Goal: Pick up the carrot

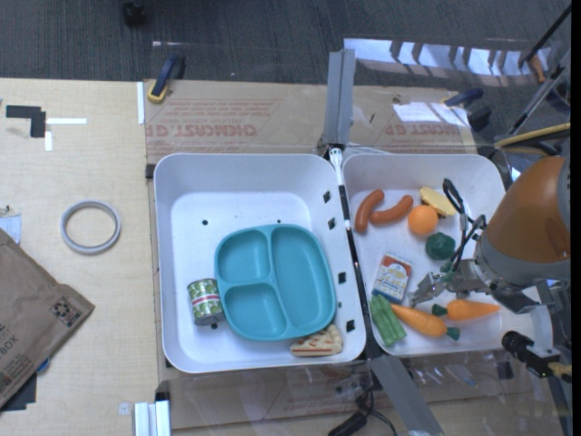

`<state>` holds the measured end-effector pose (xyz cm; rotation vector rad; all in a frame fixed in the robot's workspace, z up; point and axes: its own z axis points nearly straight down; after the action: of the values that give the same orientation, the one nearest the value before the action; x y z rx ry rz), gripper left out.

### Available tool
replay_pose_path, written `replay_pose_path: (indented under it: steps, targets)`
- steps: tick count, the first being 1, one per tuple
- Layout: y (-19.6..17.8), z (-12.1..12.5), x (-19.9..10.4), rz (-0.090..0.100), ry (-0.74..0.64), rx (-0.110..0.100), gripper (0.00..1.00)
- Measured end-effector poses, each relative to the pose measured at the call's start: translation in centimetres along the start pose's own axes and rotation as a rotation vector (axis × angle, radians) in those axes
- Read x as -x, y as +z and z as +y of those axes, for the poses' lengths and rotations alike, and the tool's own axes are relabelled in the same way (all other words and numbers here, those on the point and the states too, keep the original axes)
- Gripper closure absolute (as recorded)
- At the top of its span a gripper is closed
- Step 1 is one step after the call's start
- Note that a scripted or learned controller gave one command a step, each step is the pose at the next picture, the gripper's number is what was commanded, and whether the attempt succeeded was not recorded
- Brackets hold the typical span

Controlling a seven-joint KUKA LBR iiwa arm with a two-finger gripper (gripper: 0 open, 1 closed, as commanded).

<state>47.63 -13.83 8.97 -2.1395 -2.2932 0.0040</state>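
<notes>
Two orange carrots lie in the right bin [495, 175] near its front. One carrot [422, 321] lies slanted with its green tip to the right, and the other carrot [472, 310] lies just right of it. My gripper [443, 285] hangs low over the bin, just above and between the two carrots, with the grey wrist and orange band [536, 212] to its right. Nothing shows held in the gripper. The arm hides part of the bin's right side.
The right bin also holds two sausages [381, 210], an orange [422, 220], a yellow piece [438, 202], a dark green item [441, 244], a small carton [392, 278] and a green cucumber [388, 319]. The left bin [182, 198] holds a teal divided plate [274, 280], a can [205, 301] and a sandwich [318, 341].
</notes>
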Motion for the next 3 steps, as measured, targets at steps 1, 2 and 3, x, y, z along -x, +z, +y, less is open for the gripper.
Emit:
replay_pose_path:
  steps: [1, 2, 3]
  targets:
    - [-0.1, -0.4, 7.2, -0.002, -0.371, 0.004, 0.00]
    - [-3.2, 0.1, 0.0, -0.001, -0.301, 0.002, 0.00]
    - [-0.1, 0.3, -3.5, -0.003, -0.505, 0.003, 0.00]
